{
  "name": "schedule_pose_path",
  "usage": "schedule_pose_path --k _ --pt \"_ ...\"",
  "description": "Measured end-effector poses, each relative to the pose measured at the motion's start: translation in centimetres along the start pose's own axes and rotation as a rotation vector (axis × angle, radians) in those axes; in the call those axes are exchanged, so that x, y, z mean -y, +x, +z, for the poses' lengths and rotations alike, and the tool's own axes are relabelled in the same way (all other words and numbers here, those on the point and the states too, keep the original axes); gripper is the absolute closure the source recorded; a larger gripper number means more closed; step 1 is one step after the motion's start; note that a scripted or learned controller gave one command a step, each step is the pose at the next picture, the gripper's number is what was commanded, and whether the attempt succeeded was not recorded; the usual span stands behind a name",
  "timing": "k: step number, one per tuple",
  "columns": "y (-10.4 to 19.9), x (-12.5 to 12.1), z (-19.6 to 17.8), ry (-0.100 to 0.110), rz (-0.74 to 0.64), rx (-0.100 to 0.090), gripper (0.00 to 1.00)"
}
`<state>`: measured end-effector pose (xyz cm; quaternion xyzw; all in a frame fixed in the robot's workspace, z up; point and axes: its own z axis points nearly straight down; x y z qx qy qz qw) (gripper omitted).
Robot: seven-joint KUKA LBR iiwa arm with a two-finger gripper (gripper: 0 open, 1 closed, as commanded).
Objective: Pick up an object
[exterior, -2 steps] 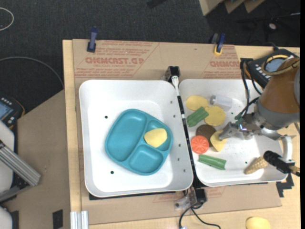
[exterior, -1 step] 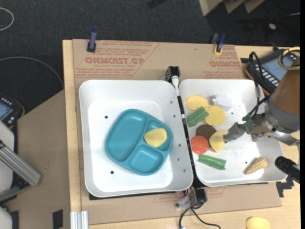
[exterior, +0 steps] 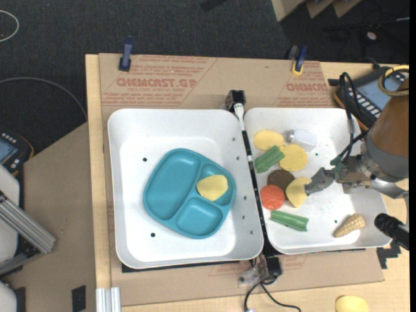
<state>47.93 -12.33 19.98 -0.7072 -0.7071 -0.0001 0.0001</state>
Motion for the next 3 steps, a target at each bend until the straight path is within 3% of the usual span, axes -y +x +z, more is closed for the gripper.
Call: schedule_pose_path --k 1,2,3 --pt "0.0 0.0 0.0 0.0 0.0 0.0 0.0" --pt "0.0 -0.1 -1.0 -0.003 0.0 0.001 1.0" --pt "-5.2 -9.2 6.4 -0.009 -0.001 0.005 1.0"
